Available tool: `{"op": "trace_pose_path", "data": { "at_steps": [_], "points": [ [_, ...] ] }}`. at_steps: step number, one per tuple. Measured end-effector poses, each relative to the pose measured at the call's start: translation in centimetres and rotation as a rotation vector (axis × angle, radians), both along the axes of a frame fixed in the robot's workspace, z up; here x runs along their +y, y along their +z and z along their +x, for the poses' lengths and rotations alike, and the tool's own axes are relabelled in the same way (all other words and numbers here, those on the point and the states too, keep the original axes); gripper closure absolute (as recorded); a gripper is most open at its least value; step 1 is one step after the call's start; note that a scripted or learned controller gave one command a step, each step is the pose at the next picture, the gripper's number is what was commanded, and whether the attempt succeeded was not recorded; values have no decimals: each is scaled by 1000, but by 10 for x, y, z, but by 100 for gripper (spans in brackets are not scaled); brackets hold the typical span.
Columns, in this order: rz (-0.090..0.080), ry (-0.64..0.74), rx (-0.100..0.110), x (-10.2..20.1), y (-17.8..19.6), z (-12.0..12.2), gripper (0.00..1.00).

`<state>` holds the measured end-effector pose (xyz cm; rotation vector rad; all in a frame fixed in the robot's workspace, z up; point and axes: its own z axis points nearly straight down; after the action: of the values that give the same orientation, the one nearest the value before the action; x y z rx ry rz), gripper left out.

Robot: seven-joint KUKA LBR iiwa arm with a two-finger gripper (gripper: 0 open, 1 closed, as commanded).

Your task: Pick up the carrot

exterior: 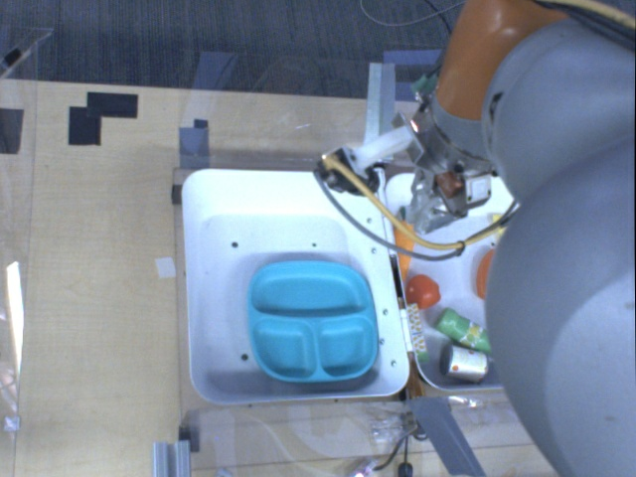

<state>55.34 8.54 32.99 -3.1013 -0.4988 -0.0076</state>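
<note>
**Gripper low over right bin, carrot just beneath**

Far left: pale wooden bench [99, 266] with black block marks [99, 115] near the top edge. Next, left bin [214, 266], white and shallow, holding a blue divided plate [313, 318] flat toward its near-right corner, one long compartment above two smaller ones.

At the seam between the bins: a yellow cable [373, 202] looping from the left bin's upper right corner across into the right bin [437, 381].

Further right, inside the right bin: carrot [402, 238], seen as a narrow orange strip hard against the bin's left wall, near the far end, partly hidden. Just above and beside it, gripper [429, 212], pointed down into the bin; cannot tell whether open or closed, and nothing visibly clamped. Below the carrot, a red round item [422, 290]; then a green item [463, 328]; then a silver can [464, 364] lying near the bin's front rim. Another orange piece [483, 271] peeking out at the arm's edge, well apart from the carrot.

Far right: grey arm [566, 217], with its orange band [472, 48] at the top, covering most of the right bin.
</note>
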Motion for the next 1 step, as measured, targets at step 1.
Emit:
{"op": "trace_pose_path", "data": {
  "at_steps": [1],
  "points": [
    [0,-81,4,-1,-78,-25,100]
  ]
}}
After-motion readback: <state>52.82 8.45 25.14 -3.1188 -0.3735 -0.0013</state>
